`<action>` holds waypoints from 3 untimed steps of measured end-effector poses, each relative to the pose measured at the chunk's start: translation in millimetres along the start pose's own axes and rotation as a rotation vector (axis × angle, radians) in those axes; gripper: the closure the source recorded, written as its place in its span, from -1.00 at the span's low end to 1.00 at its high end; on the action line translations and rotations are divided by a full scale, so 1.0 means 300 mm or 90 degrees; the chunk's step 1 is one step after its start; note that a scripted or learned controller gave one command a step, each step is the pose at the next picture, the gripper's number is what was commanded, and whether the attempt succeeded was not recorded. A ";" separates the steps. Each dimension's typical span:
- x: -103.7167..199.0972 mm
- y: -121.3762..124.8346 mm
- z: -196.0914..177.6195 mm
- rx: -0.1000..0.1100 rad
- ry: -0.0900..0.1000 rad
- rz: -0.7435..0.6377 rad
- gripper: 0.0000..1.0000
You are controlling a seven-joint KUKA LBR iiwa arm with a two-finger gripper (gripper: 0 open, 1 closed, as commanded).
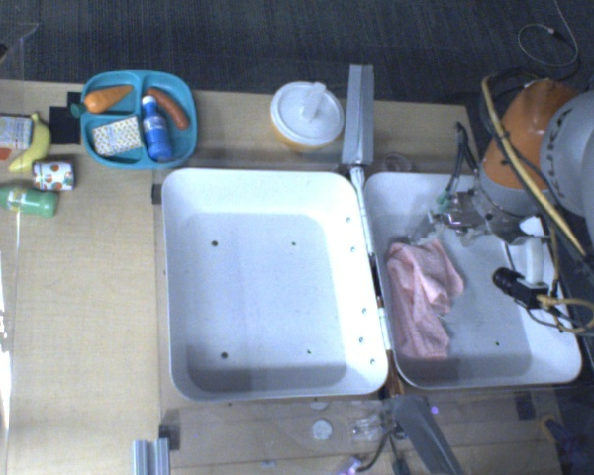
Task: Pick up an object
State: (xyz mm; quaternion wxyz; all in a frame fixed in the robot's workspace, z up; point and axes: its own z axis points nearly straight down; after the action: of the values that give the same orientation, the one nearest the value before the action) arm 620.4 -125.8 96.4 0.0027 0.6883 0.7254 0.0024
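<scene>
Start at the right bin (564,364): the pink cloth (423,295) lies crumpled along its left side, just below and left of the gripper (453,211). Jaw state: cannot tell. You are likely at the approach step; next, lower onto the cloth and close.

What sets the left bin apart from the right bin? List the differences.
The left bin shows bare white floor, while the right bin holds a crumpled pink cloth. The arm reaches over the right bin, not the left bin. The left bin appears larger in this view. Both are shallow, white and sit side by side.
</scene>
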 end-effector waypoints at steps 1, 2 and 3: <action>0.091 -0.175 0.019 -0.005 -0.001 -0.082 -1.00; 0.083 -0.333 0.016 -0.006 -0.002 -0.112 -1.00; 0.136 -0.327 0.016 -0.007 -0.004 -0.194 -1.00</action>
State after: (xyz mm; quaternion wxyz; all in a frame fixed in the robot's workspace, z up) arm 520.4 -90.1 90.9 0.0090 0.5699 0.8216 0.0040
